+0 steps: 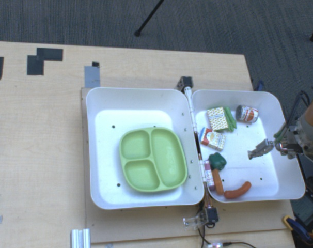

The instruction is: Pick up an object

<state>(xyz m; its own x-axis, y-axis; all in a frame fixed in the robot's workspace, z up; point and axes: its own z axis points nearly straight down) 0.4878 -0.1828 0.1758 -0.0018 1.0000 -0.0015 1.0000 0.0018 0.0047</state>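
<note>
We log the gripper over the right bin, coming in from the right side, low over bare white floor in the bin's right half. Finger state: we cannot tell, the tip is a small grey shape and the gap, if any, is not readable. Nothing sits between the fingers as far as we can see, so we judge no object picked yet. Candidate objects are all in the right bin, mostly along its left side: a patterned yellow-white packet with a green strip beside it, a small can near the back, a red-and-white carton just below the packet, a dark green lump lower down, and an orange sausage near the front edge, next to a small reddish item by the left wall. The gripper is apart from every one of these; the sausage and the can look nearest, but neither is touched. The left bin holds a green divided plate, which looks untouched. Progress as we judge it: approach stage only. Left to do: choose a target, get over it, descend, close on it, lift it clear of the bin.
</note>
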